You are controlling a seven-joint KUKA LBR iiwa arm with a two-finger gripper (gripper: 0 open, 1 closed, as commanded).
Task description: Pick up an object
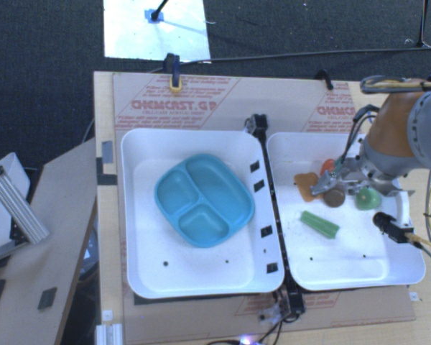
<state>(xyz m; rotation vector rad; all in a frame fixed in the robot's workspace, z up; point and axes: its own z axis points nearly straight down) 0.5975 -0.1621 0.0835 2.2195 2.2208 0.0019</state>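
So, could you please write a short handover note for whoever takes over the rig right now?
Gripper: low in the right bin, amid a cluster of small items; grip state unclear.
Things: an orange piece, a brown round item and a green ball by the gripper; a green stick lies apart, nearer the front. A blue divided plate sits in the left bin.
Done: arm is at the cluster.
Left: confirm a grasp and lift.
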